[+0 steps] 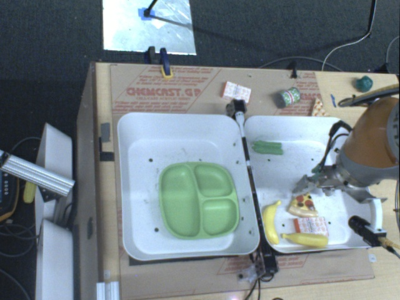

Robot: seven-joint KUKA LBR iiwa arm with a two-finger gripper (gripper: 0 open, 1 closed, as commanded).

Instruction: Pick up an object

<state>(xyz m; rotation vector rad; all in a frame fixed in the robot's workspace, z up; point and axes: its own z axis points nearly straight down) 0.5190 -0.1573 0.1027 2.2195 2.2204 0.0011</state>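
The right bin holds a toy pizza slice, a yellow banana, a yellow packet with a red and white label and a flat green piece near its far wall. My gripper hangs low over the right bin, just above and behind the pizza slice, with the grey and orange arm behind it to the right. Whether it touches the slice is unclear. In the left bin lies a green divided plate.
Behind the bins, on the cardboard bench top, sit a small green can, a white card and a teal object. A black divider strip runs between the bins. Cables trail at the back right.
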